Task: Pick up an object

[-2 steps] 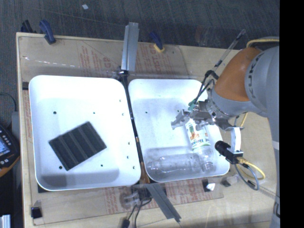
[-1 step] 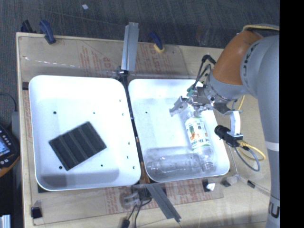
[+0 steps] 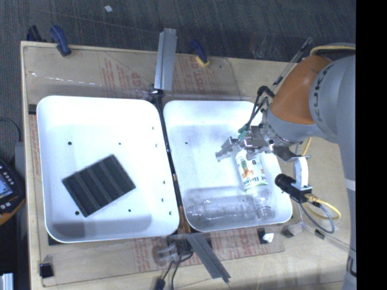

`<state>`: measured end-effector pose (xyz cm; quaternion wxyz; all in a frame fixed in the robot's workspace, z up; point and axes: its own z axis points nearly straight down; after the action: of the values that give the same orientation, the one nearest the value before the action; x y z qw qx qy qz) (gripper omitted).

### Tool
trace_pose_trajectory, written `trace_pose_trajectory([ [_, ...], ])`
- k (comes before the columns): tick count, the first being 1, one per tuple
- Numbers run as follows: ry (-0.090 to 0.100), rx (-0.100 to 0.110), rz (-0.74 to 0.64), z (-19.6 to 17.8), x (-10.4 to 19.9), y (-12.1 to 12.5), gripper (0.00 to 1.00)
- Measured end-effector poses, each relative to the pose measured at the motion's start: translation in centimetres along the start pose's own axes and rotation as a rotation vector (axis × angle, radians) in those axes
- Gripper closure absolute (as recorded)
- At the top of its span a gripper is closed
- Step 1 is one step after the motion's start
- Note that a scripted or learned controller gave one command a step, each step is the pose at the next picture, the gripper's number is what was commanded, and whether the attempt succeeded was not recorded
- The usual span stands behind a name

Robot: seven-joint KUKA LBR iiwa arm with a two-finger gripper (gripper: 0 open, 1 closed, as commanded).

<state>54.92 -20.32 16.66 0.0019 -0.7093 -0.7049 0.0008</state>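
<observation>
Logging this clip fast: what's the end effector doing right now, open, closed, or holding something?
End effector: in the right bin, by the top of the labelled bottle; open or closed cannot be told, no grasp visible.

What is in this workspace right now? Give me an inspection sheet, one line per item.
Surface: wooden bench bearing two shallow white bins side by side, left bin and right bin.
Job's things: small labelled bottle and clear plastic bottle lying in the right bin; dark ribbed slab lying flat in the left bin.
Clutter: nothing seen.
Gripper: gripper low over the right bin, at the labelled bottle's top end; a grasp cannot be confirmed.
Cables: yellow cable looping at the bench's right side.
Surroundings: blue clamps on the bench's far edge; dark floor beyond.
</observation>
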Motion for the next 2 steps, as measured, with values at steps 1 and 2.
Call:
trace_pose_trajectory([
  [1,0.000,-0.001,-0.022,0.6,-0.4,-0.7,0.00],
  [2,0.000,-0.002,-0.073,2.2,-0.6,-1.3,0.00],
])
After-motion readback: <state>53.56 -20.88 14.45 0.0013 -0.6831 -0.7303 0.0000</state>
